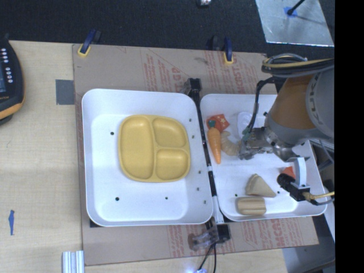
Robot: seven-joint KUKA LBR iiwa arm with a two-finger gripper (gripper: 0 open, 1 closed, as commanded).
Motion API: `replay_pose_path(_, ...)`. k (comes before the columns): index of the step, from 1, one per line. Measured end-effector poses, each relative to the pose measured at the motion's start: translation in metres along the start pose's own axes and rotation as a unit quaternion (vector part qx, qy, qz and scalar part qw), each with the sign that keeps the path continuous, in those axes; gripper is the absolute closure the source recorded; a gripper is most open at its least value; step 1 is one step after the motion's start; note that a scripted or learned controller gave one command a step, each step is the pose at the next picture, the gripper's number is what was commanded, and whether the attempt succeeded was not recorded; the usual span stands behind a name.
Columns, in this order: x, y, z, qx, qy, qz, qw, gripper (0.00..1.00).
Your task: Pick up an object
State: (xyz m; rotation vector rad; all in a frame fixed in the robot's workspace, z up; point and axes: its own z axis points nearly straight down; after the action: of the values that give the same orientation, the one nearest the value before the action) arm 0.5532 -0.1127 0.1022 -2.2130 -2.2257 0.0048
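Tan block [251, 206] near front, carrot [214, 144] left of tool [248, 151]

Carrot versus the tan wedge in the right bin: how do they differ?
The carrot is orange, long and thin; the wedge is tan and stubby. The carrot lies along the bin's left wall, the wedge further right, near the bottom by a tan cylinder. Both lie loose in the right bin.

I see a pale wood counter [34, 169] under a brown board [142, 67] held by blue-and-yellow clamps [88, 41]. Beyond the counter's far edge lies dark floor [114, 7] with a grey panel [293, 13].
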Motion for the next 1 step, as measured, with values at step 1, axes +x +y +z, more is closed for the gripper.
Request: replay_pose_path(1,0.0001,0.0000,0.0003,0.000,0.000,0.000,1.0000,0.00)
